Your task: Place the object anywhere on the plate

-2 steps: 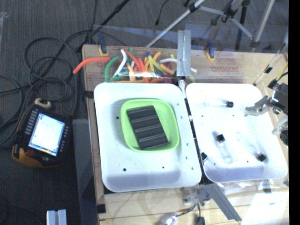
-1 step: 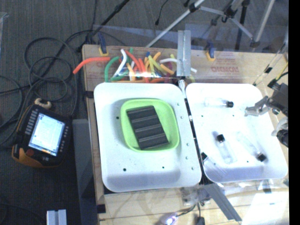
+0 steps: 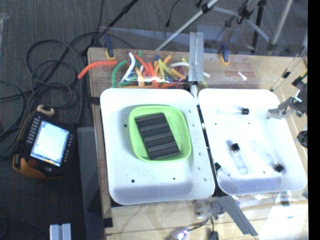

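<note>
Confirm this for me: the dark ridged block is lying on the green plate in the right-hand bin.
Wrong bin. The camera view shows the dark ridged block lying on the green plate in the left bin, not the right one. The right bin holds small clear vials with dark caps instead.

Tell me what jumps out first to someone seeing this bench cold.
The bright green plate in the left bin grabs the eye, with a dark ribbed block lying on it. Next comes the tangle of coloured tubes along the bench's far edge behind that bin. In the right bin, several small clear vials with dark caps lie scattered, and the hand reaches in at that bin's far right rim.
</note>
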You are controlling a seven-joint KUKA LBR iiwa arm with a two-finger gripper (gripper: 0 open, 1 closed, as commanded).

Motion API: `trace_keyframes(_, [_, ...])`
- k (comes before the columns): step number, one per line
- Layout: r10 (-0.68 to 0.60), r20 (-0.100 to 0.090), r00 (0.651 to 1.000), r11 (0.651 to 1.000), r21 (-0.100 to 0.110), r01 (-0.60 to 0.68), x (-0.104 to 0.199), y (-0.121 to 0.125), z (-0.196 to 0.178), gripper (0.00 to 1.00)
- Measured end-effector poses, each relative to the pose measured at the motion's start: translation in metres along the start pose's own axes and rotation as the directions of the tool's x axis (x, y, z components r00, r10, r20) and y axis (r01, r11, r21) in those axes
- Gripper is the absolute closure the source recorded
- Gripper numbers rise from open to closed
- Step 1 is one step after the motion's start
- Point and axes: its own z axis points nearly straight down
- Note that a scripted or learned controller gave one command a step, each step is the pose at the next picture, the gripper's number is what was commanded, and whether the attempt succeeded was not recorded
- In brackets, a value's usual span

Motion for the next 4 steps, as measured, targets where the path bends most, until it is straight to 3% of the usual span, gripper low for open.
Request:
trace_keyframes(1, [0.083,0.0,0.997,0.997,0.001,-0.083,-0.002,0.002,0.002,0.0])
trace_keyframes(2, [0.158,0.002,0.987,0.987,0.0,-0.158,-0.006,0.005,0.029,0.0])
trace_keyframes(3, [0.252,0.0,0.968,0.968,-0.002,-0.252,-0.007,0.008,-0.029,0.0])
trace_keyframes(4, [0.304,0.001,0.953,0.953,0.0,-0.304,-0.008,0.008,0.025,0.0])
